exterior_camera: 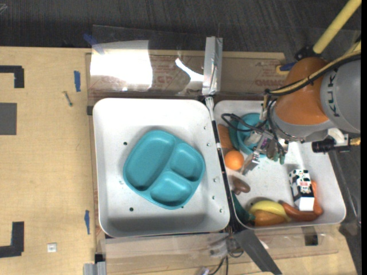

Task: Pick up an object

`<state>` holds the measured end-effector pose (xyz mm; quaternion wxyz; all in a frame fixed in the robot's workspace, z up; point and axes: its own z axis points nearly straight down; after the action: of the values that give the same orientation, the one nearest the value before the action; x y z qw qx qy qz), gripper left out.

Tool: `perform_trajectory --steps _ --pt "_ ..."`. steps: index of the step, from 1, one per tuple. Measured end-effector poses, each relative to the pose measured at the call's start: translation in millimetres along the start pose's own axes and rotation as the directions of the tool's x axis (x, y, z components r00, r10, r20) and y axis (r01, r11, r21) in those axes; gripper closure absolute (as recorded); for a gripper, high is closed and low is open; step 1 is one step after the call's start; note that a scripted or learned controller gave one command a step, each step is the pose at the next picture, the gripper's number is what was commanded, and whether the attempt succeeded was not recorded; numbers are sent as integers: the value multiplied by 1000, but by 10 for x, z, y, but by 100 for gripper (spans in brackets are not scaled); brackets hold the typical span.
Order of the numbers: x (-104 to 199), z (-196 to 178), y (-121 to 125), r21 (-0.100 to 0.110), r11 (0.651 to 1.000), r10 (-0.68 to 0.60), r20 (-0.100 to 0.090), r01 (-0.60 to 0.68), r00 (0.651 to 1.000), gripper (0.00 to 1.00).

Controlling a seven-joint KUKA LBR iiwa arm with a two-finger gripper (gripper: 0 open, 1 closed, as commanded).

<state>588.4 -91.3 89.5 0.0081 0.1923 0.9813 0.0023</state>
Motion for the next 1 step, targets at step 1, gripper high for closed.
perform_trajectory --steps 1 --pt "303 -6 -551 4 997 -74 1 74 997 0"
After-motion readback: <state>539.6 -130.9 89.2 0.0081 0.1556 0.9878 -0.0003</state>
